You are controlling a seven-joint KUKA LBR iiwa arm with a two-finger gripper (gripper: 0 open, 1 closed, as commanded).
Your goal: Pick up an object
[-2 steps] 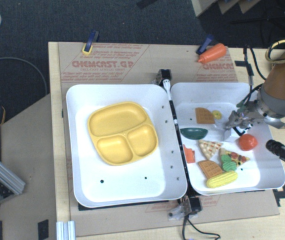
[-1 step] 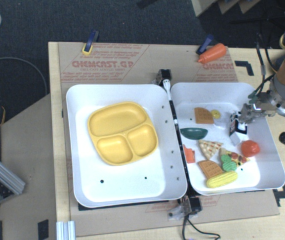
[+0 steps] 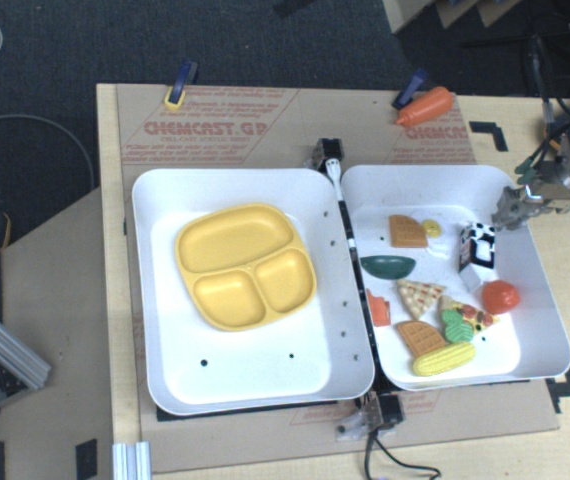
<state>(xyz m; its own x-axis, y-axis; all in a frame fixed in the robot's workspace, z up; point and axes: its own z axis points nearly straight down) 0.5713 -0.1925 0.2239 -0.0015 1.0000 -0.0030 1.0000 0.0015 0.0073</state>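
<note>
The right bin (image 3: 535,268) holds several toy foods: a brown cracker (image 3: 406,231), a dark green piece (image 3: 388,265), a black-and-white item (image 3: 478,247), a red tomato (image 3: 501,296), a pizza slice (image 3: 421,294), a green broccoli (image 3: 456,325), a brown waffle (image 3: 421,337) and a yellow corn cob (image 3: 443,359). My gripper (image 3: 511,211) hangs over the bin's upper right corner, just right of the black-and-white item and apart from it. I see nothing held in it.
The left bin (image 3: 155,298) carries a yellow divided plate (image 3: 246,265). An orange clamp (image 3: 425,106) and a blue-and-yellow clamp (image 3: 178,88) sit on the board's far edge. A small orange piece (image 3: 380,310) lies by the bins' shared wall.
</note>
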